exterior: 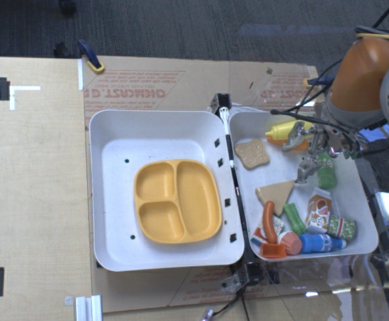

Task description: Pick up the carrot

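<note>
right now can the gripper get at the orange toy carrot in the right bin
Probably yes: the gripper hangs right at the carrot, nothing on top; a yellow plastic bottle lies beside.

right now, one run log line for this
task: pick carrot | hand: over right bin | carrot: near bin's front, apart from hand

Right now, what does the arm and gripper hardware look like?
The arm has a rounded orange section and a grey-white shell bearing part of a black "KU" marking. Dark cables run alongside it. The gripper is bare grey metal with thin fingers.
</note>
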You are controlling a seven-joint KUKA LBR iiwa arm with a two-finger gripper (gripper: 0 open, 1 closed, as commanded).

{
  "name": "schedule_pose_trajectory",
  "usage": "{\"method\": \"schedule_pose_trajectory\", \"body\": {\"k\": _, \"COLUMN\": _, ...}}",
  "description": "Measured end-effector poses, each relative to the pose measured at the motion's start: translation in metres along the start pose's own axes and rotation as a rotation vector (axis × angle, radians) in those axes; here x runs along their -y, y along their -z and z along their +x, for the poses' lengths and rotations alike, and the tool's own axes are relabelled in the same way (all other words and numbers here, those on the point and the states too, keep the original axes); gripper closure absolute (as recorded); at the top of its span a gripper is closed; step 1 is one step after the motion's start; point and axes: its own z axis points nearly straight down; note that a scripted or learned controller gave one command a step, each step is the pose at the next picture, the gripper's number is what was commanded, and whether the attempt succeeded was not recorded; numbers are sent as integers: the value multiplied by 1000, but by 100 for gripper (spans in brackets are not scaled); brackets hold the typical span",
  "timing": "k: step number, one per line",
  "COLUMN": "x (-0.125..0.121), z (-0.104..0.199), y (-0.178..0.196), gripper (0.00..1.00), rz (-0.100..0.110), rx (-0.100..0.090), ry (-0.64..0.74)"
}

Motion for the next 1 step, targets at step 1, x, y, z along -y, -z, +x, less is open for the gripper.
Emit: {"method": "schedule_pose_trajectory", "body": {"k": 1, "x": 2, "z": -6, "y": 13, "gripper": 100, "rz": 8, "rx": 33, "ry": -4}}
